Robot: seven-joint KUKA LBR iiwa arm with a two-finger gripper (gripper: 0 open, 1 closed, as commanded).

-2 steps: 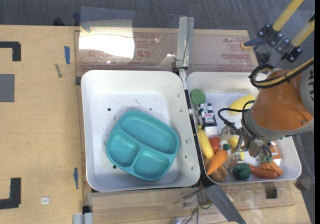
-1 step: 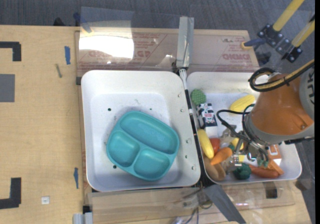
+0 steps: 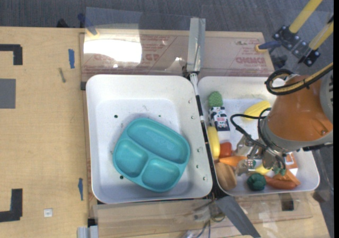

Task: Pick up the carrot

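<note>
The right bin (image 3: 312, 181) is pretty crowded, with toy food packed along its left wall and front rim, so there's not much free room down there, while the left bin (image 3: 100, 99) has loads of bare white floor around a teal divided plate (image 3: 152, 154). The arm's orange band (image 3: 296, 112) hangs over the right bin's middle and blocks a good chunk of it. The gripper (image 3: 258, 159) sits low over the front clutter, and I honestly can't tell how it's set because the metal bits blur together. The carrot (image 3: 280, 181) looks like the orange tapered piece lying flat near the front rim, just right of a dark green lump (image 3: 257, 181), close to the gripper but not visibly in it. A yellow corn cob (image 3: 213, 142) lies along the left wall.
</note>
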